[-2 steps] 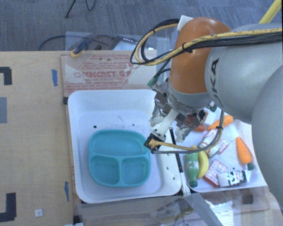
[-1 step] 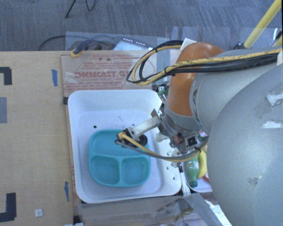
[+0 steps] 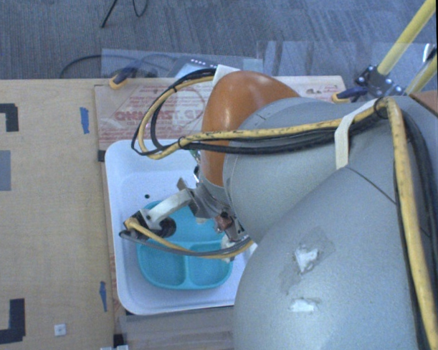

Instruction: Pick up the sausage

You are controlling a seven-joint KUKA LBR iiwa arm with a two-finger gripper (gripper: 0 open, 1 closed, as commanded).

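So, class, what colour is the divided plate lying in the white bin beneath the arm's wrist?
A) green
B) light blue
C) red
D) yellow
B: the divided plate in the white bin is plainly light blue, with ridges marking its compartments, partly hidden under the arm's wrist and cables.

Bench (image 3: 48,212), brown board top; white bin (image 3: 126,174) on it, blue sectioned tray (image 3: 172,273) lying inside bin.
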